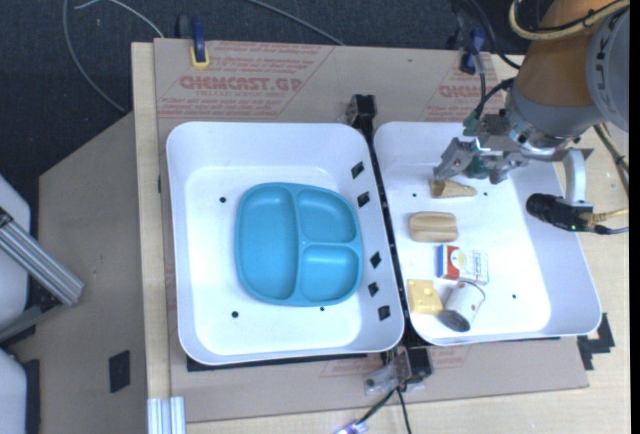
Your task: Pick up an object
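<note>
Nearest the camera, at the front edge of the right bin [560,312], a small white cup [462,304] lies on its side with its dark mouth toward the front. Touching it on the left sits a yellow cheese-like block [424,296], and just behind the cup rests a small red, white and blue carton [461,264]. Farther back lies a tan bread-roll shape [433,226], apart from the carton. Behind that, near the middle back of the bin, a pale wedge [457,189] with a brown edge rests on the bin floor.

Right over that wedge hangs the end effector [468,163], reaching in from the right under the arm's orange band [565,32]. Its metal fingers point down and toward the left, their tips just above or at the wedge's back edge. Whether the fingers are spread or closed I cannot tell, and nothing is clearly seen between them. The wedge appears to lie flat on the bin, not lifted.

To the left, the other white bin [200,222] holds a blue divided plate [297,244] with three compartments, lying flat near its centre. Both bins sit side by side on a brown surface [300,72] printed with red lettering, with a blue and yellow clamp [199,40] at its back left edge.
</note>
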### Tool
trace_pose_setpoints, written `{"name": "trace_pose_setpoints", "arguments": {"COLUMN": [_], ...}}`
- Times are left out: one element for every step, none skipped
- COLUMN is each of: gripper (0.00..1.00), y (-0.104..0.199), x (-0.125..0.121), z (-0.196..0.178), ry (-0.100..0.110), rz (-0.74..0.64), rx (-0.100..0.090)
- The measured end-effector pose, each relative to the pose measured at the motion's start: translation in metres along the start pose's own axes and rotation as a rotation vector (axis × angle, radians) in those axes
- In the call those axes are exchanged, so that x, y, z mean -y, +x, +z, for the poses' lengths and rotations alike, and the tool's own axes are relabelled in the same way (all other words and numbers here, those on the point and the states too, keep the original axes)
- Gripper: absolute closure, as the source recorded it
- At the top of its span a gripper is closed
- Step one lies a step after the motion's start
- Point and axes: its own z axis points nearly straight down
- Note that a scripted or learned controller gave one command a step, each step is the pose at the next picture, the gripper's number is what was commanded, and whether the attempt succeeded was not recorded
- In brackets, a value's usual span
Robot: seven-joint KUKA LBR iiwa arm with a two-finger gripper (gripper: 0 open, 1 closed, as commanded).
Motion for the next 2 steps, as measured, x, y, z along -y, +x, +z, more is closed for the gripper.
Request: {"name": "trace_pose_setpoints", "arguments": {"gripper": [0.0, 0.0], "y": [0.003, 0.004], "x": [0.002, 0.003], "z": [0.043, 0.094], "ry": [-0.001, -0.001], "rz": [-0.001, 0.0], "rx": [0.0, 0.0]}}
